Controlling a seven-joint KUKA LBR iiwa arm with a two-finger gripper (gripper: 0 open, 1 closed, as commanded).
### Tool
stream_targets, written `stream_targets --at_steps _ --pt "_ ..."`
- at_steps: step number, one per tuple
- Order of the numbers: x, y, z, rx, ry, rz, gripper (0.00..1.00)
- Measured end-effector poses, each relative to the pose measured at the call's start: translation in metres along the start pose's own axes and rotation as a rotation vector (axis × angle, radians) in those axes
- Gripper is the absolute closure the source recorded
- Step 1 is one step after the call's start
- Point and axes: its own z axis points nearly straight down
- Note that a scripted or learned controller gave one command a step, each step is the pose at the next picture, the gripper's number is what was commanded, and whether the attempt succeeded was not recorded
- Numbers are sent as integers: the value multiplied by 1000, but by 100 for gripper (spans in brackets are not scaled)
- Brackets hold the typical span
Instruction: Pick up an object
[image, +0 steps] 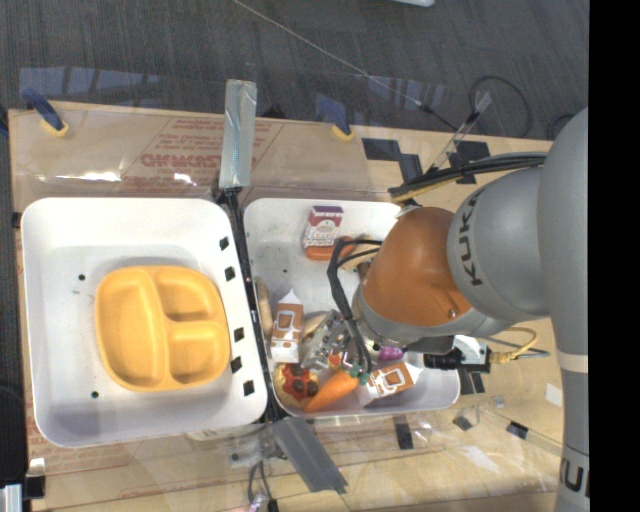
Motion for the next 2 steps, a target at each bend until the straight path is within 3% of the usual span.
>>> stream_targets --at_steps 1,2 --pt "16 28 -172 1 9 146 100" --pt "3 1 -9 -1 8 -383 100"
